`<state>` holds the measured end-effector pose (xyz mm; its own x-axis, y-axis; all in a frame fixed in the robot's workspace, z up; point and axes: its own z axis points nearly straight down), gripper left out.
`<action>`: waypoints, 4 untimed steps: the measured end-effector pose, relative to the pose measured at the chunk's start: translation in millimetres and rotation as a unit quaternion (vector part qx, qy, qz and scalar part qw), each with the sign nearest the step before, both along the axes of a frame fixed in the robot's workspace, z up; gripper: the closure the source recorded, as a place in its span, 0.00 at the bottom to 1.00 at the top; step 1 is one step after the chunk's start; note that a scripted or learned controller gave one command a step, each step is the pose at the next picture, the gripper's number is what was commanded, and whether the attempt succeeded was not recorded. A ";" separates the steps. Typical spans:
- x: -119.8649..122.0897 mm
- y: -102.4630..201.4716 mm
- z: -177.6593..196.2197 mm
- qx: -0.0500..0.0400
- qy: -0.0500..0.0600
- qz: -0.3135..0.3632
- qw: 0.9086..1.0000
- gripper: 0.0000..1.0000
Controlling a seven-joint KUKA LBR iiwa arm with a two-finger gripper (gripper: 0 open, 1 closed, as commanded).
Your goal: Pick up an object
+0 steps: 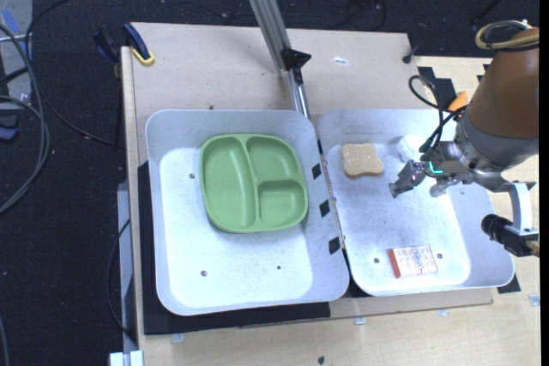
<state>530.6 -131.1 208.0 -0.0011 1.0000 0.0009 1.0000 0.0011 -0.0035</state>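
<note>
Hovering over the right bin (pixel 480 270), my claw (pixel 410 178) hangs spread and empty beside the bread slice (pixel 362 159); nothing picked yet.

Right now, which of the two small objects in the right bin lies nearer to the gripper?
The tan bread slice, at the bin's far left part, lies nearer the gripper. The red-and-white packet lies at the near edge, farther away.

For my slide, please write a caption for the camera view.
Gripper over right bin near bread slice; green plate in left bin.
</note>
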 end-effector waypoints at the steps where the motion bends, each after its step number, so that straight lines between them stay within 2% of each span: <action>1: 0.7 0.0 0.9 0.000 -0.001 0.000 1.000 0.00; 3: -7.9 8.8 -109.4 0.000 0.001 -0.001 1.000 0.00; 4: -6.7 8.6 -96.6 0.000 -0.001 -0.002 1.000 1.00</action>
